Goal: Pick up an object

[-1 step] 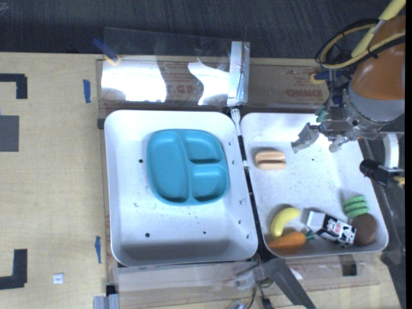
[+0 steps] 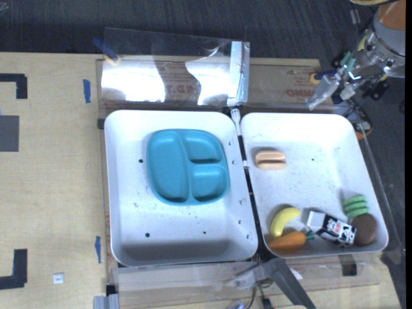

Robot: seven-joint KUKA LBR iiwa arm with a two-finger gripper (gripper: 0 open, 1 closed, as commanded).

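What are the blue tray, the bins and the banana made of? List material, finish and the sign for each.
Blue tray: likely moulded plastic, matte; even colour, rounded compartments.
Bins: seemingly white plastic, slightly glossy; soft glare, rounded corners, dark specks.
Banana: probably a plastic or rubber toy; flat yellow, smooth skin. Too small to be sure.

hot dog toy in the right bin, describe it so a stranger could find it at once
Start at the right white bin. In its upper left part lies a small tan bun with a pink sausage stripe, alone. The other toys, such as the yellow banana, cluster along the bottom edge.
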